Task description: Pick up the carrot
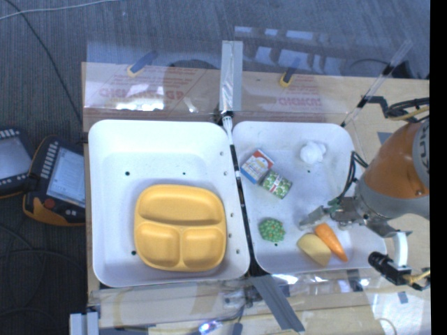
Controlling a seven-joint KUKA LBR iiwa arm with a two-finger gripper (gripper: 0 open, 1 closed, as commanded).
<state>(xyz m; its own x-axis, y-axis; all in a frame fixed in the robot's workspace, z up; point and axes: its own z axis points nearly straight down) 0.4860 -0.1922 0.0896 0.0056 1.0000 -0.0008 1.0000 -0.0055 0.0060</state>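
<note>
Camera view, claw (318, 217) just beside carrot (331, 241)

carrot (331, 240) orange — tray (180, 227) yellow — bins (112, 187) white

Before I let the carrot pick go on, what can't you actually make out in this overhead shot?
- Gripper fingers: too small and blurred in the camera view to tell whether open or shut.
- Contact with the carrot: unclear; the wrist overlaps its upper end.
- Small cartons: labels unreadable.

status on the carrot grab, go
Hand low over right bin, just above carrot. Carrot lying in bin, not gripped. Potato touching its left side.
</note>
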